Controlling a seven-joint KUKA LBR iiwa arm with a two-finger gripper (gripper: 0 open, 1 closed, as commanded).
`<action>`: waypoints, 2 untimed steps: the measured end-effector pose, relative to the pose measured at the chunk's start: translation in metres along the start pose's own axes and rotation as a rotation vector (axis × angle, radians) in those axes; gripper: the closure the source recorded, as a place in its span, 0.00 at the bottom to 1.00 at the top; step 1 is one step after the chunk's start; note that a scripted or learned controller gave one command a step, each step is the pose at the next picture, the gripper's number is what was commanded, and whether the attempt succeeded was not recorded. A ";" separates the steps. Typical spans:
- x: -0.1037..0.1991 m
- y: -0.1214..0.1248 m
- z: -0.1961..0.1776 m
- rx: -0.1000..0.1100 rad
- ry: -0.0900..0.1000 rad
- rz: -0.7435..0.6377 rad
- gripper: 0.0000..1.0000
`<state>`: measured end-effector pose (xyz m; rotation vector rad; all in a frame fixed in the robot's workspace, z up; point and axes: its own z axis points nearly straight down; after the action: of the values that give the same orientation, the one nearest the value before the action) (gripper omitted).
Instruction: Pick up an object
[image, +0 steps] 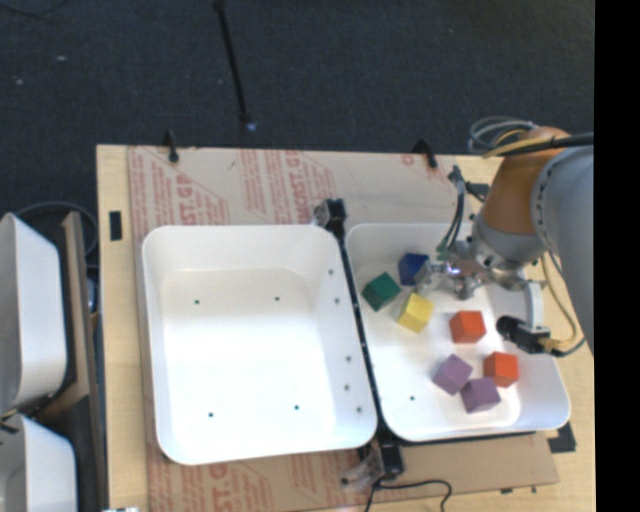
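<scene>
As the arm reaches in from the right, the camera view shows its gripper (452, 275) low in the right bin (540, 405), just beside the blue block (413, 268) and above the yellow block (416, 313). Whether it is open or closed I cannot tell. No block is seen held. The green block (380, 291), two orange blocks (467, 326) and two purple blocks (452, 373) lie loose nearby, probably so any one can be taken. The left bin (160, 290) stands alongside.
</scene>
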<state>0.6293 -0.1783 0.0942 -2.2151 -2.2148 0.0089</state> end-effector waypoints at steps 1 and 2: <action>0.011 -0.064 -0.006 -0.010 -0.002 0.001 0.00; 0.039 -0.106 -0.005 -0.010 -0.002 0.000 0.00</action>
<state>0.5230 -0.1395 0.1008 -2.2212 -2.2204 0.0001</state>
